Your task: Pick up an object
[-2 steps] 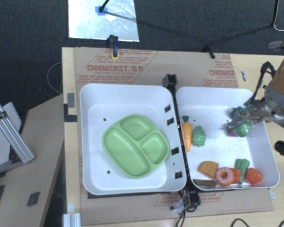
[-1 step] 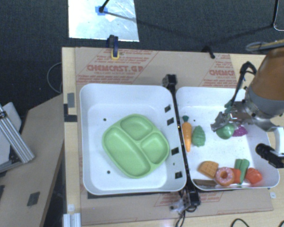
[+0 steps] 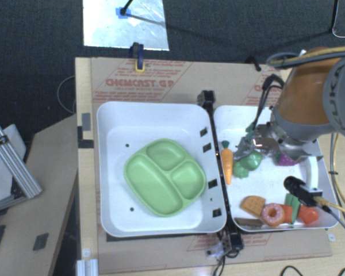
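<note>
much bare floor (image 3: pixel 264 180) beside carrot (image 3: pixel 226 163)

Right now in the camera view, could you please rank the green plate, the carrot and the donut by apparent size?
1. green plate, by far largest
2. carrot
3. donut, though close to the carrot in area
</note>
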Controlling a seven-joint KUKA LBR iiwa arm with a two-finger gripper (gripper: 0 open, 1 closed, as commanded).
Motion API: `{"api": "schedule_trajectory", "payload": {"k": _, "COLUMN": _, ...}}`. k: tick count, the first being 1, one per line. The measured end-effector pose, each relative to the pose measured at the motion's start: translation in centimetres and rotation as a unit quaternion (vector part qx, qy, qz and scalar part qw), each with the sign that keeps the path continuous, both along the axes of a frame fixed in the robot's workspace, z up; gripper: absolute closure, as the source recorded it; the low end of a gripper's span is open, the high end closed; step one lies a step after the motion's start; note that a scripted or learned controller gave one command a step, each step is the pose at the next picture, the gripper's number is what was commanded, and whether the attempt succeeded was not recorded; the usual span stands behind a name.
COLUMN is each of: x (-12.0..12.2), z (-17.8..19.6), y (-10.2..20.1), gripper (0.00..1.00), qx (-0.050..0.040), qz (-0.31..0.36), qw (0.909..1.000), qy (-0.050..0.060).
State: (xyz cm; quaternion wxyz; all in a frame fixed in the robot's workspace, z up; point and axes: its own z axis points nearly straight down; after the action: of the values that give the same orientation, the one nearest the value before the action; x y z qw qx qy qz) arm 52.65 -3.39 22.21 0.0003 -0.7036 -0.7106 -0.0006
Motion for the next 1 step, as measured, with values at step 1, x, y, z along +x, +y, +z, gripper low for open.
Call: {"api": "schedule_trajectory", "payload": {"k": 1, "x": -0.92, "z": 1.14, "y": 5.28, "gripper": 1.00, "qx": 0.0000, "qz": -0.001, "qw": 1.0000, "qy": -0.001}}
